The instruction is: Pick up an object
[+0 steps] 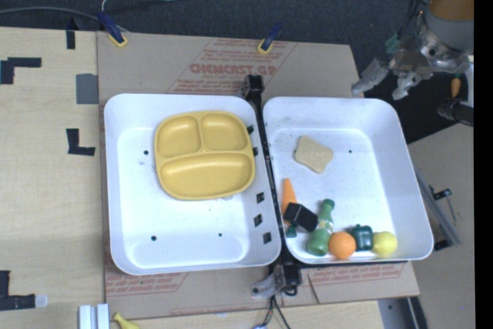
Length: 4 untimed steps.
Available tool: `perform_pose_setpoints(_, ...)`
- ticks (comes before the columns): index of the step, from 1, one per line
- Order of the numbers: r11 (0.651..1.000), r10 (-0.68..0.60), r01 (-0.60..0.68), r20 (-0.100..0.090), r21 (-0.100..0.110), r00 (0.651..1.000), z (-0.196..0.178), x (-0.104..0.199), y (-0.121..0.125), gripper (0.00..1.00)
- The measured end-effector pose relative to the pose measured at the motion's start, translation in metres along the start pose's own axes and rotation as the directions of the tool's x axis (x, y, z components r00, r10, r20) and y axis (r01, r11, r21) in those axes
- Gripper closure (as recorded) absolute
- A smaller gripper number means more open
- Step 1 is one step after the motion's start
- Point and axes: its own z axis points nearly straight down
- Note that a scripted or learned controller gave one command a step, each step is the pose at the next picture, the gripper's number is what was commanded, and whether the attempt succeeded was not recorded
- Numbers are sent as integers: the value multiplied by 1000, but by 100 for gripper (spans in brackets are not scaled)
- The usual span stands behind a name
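My gripper (383, 86) hangs open above the bench just beyond the far right corner of the right bin (400, 136), with nothing between its fingers. Inside that bin a tan bread slice (313, 155) lies near the middle. Along the bin's near edge sit an orange carrot (288, 193), a black block (302, 216), a green bottle (321, 232), an orange ball (342, 244), a teal piece (361, 234) and a yellow lemon (384, 243), packed close together.
The left bin (127, 189) holds a yellow divided plate (205, 154) at its far side. Black clips (253, 85) join the two bins along the middle. Both bins rest on a cardboard sheet (154, 65).
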Motion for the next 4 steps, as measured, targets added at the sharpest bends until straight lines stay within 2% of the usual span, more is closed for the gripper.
perform_pose_setpoints(1,1000,0,0,-2,4,1000,164,58,-5,0)
perform_pose_setpoints(2,1000,-1,1,0,-2,1000,190,87,15,0)
perform_pose_setpoints(3,1000,-1,1,0,-2,1000,52,128,15,0)
perform_pose_setpoints(4,1000,1,-1,0,2,1000,92,124,-77,0)
